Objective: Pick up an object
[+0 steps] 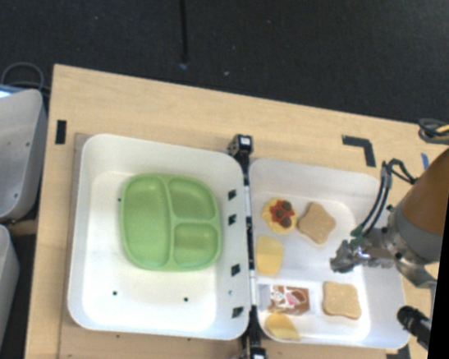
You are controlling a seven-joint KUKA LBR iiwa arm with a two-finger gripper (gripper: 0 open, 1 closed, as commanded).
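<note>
The right bin [348,184] holds several toy foods: a small pizza with red topping [280,213], a bread slice [316,222], a yellow cheese block [269,255], a toast slice [342,300], a red and white packet [289,299] and a yellow piece [283,327]. My gripper [346,256] hangs over the right part of this bin, between the bread slice and the toast slice, with nothing visibly between its fingers. The arm enters from the right edge.
The left bin [78,278] holds a green divided tray [172,223]. A divider with black clips [240,243] runs between the bins. Cables [384,197] hang by the arm. The wooden bench [176,110] surrounds both bins.
</note>
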